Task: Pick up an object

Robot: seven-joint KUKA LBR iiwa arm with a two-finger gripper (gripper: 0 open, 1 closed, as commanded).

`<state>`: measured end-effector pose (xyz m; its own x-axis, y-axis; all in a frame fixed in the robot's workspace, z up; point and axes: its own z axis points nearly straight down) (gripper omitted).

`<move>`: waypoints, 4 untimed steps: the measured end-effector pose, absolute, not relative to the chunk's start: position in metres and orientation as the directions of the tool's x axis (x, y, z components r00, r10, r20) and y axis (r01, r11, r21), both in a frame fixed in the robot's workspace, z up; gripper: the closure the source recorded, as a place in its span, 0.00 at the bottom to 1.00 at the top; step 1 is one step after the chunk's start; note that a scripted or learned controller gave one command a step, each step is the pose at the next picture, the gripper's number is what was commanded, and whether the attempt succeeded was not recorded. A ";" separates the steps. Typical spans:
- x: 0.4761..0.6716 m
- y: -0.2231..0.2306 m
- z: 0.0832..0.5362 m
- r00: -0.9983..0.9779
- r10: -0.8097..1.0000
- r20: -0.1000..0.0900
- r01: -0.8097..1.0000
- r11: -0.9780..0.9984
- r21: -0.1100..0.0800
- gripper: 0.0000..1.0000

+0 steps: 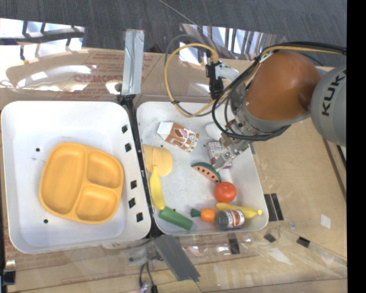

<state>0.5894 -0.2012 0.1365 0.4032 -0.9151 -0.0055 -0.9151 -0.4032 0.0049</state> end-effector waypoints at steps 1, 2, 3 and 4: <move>0.637 -0.158 0.220 0.435 -0.900 0.002 -0.900 -0.435 -0.007 1.00; 0.625 -0.177 0.134 0.744 -0.668 -0.011 -0.668 -0.744 0.003 1.00; 0.628 -0.196 0.160 0.779 -0.627 -0.001 -0.627 -0.779 -0.003 1.00; 0.606 -0.199 0.172 0.932 -0.363 0.002 -0.363 -0.932 -0.006 1.00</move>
<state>0.6060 -0.1992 0.1717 0.9317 -0.3631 0.0018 -0.3631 -0.9317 -0.0059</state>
